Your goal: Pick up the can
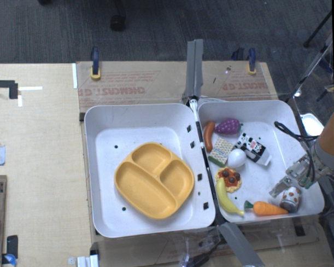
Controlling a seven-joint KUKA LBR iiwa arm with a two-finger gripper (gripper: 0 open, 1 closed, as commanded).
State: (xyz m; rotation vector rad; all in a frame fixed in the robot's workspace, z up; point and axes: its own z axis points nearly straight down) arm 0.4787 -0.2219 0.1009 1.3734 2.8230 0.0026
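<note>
Can (290,197) is seen lying at about five o'clock in the right bin (264,107), just beside the carrot (269,209). The approach step is judged to be in hand: the gripper (287,184) is poised just above the can, at its twelve o'clock. A short descent and a closing are called for next. How far the gripper is spread cannot be told; nothing is seen held.
</note>
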